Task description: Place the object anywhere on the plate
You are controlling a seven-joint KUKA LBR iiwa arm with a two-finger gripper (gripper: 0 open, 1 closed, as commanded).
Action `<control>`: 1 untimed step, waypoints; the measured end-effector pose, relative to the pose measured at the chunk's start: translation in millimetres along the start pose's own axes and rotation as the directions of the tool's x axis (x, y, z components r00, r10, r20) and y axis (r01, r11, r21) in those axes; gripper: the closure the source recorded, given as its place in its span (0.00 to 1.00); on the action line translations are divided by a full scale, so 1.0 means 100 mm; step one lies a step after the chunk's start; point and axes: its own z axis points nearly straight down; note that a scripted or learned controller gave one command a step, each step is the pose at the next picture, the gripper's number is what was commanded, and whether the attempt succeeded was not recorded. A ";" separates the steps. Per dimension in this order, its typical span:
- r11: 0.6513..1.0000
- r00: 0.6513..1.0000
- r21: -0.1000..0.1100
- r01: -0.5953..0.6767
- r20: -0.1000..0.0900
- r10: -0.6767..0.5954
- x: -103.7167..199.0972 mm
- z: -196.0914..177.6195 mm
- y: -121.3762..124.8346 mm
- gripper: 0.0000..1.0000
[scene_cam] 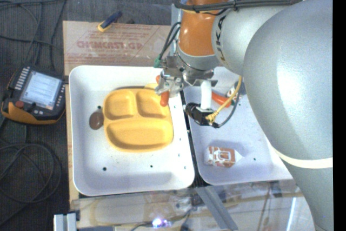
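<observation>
Camera view: gripper (165,89) over upper right corner of yellow plate (138,119) in left bin (81,170), fingers closed narrow on small orange object (164,99). Brown item (96,119) touches plate's left edge. Small carton (220,156) in right bin (254,167).

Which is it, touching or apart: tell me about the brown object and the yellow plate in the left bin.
Touching, or nearly: the camera view shows the brown object lying on the bin floor against the yellow plate's left rim, with no white gap visible between them.
</observation>
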 end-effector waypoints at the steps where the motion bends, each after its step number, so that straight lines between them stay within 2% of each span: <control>1: 1.000 1.000 0.000 -0.001 0.000 0.001 0.00 0.00 0.00 0.00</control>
